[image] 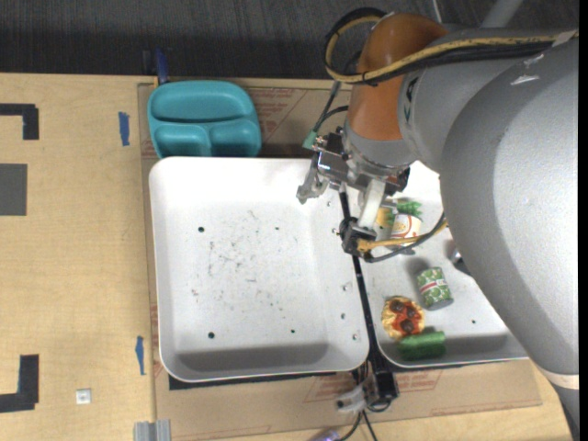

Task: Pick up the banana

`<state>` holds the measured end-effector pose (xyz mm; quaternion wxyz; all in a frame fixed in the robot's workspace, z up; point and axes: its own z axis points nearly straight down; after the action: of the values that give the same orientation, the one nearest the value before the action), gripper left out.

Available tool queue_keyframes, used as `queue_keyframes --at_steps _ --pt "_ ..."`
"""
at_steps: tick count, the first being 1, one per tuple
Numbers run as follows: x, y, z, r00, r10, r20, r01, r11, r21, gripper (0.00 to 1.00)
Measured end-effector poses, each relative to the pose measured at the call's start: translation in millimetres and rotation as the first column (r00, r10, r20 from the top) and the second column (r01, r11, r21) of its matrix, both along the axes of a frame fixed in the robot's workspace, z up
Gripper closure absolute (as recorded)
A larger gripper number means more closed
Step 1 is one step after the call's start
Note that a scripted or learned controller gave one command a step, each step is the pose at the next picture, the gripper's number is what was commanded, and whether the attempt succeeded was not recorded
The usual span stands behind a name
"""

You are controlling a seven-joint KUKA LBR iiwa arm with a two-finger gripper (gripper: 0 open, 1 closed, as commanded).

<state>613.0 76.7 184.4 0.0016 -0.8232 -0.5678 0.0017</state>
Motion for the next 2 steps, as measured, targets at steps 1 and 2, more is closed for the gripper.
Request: queue_keyframes --at_steps 1,2 --pt "-66 -74 78 1.000 0.027 0.002 -0.027 1.000 -0.001 0.00" --pt "-124 -27 0 0.999 0.046 0.002 -0.046 0.999 0.000 0.00"
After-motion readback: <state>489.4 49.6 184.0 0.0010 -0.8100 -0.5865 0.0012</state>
